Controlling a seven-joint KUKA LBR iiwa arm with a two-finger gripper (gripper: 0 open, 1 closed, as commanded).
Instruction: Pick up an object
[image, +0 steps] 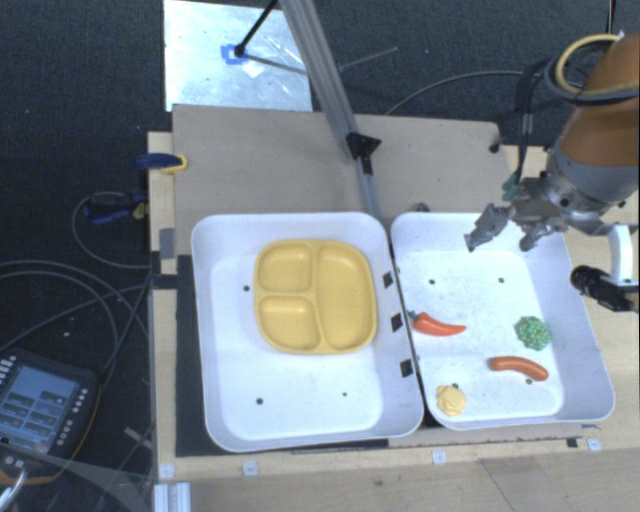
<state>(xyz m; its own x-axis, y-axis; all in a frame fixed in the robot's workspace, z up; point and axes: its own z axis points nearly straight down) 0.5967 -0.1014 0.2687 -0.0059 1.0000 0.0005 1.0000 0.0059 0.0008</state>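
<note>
The gripper (508, 233) hangs over the far edge of the right bin (585, 330), its two dark fingers spread apart with nothing between them, so it is released and carrying nothing. Behind it the grey arm (600, 130) with its orange band rises toward the upper right of the view. All four small things in this bin lie toward the near side from the gripper, well apart from it. Nearest is the red pepper (439, 325), close to the wall shared with the other bin; its long axis runs roughly across the bin, stem end toward that wall and the tip pointing right. Farther to the right sits a green broccoli piece (533, 332), and just nearer the camera than that a sausage (518, 368), also lying crosswise. A small yellow toy (451, 400) rests in the near left corner of the bin. The left bin (225, 400) holds a yellow divided plate (313, 296), well away from the gripper. Judging from this layout, the pepper is the shortest reach: the gripper would need to come toward the camera and somewhat left, then close across the pepper's narrow width.
</note>
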